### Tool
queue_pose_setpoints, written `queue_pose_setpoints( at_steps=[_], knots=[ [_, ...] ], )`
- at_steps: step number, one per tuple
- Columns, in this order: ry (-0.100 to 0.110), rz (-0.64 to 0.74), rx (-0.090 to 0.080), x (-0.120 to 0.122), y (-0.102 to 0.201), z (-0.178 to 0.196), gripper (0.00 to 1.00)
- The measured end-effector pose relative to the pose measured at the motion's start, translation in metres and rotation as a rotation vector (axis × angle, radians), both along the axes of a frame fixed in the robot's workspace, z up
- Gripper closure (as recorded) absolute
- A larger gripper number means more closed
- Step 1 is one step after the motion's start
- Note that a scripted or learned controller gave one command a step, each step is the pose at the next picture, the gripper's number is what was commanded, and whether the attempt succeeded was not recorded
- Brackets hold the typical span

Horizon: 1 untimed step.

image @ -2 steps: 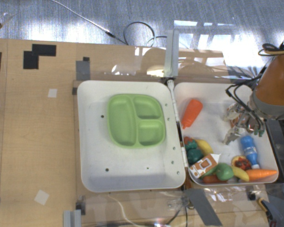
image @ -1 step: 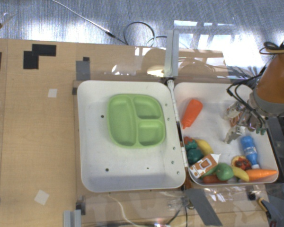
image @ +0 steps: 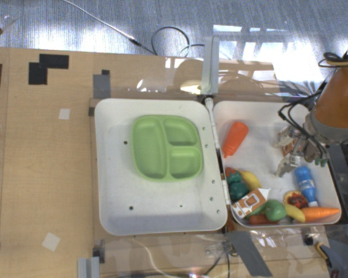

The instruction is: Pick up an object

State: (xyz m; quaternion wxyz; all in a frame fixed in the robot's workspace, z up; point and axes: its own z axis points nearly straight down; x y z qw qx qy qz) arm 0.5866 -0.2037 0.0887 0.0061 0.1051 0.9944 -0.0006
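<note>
The gripper (image: 290, 155) hangs low over the right bin (image: 261, 143), fingers apparently spread with nothing between them, though glare makes that hard to confirm. It sits beside the blue bottle (image: 305, 183), likely lining up a grasp. A carrot (image: 234, 138) lies apart; the other toys crowd the near corner. The left bin (image: 113, 155) holds a green tray (image: 166, 147).

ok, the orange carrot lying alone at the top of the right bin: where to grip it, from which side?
Grip the carrot across its middle, coming straight down from above. It lies flat and slanted, apart from the toy pile, with bare bin floor along both long sides for the fingers. The gripper sits to its right.
</note>
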Motion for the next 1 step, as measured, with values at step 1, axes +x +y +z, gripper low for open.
queue_pose_setpoints(
  at_steps=[1],
  knots=[
    [0.000,0.003,0.001,0.0121,0.0135,-0.0001,0.00]
  ],
)
